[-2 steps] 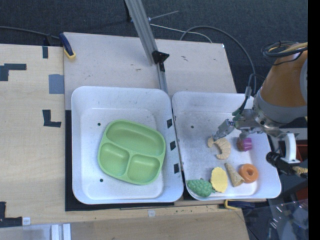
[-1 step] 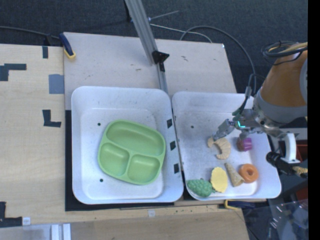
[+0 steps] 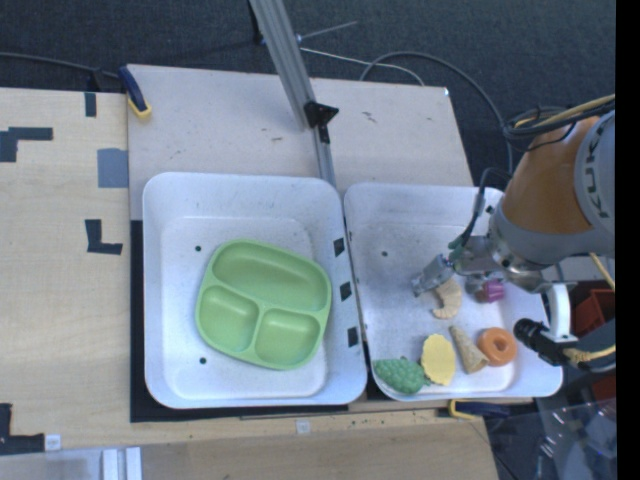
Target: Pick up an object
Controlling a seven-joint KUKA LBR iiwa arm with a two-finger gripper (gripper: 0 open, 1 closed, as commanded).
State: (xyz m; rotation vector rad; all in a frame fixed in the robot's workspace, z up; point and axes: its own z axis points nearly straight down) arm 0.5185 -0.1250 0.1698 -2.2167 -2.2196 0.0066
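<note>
Pale wooden bench [image 3: 60, 268] carries two shallow white bins; right-hand white bin [image 3: 400, 218] is the landmark. Near its centre, end effector [image 3: 437, 276] hovers above small tan food piece [image 3: 447, 299], finger state indeterminate. Descend vertically, centre on piece, close gently

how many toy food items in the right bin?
5, maybe more under the arm: green piece at the front edge, yellow piece beside it, cone, orange donut, tan piece by the gripper.
</note>
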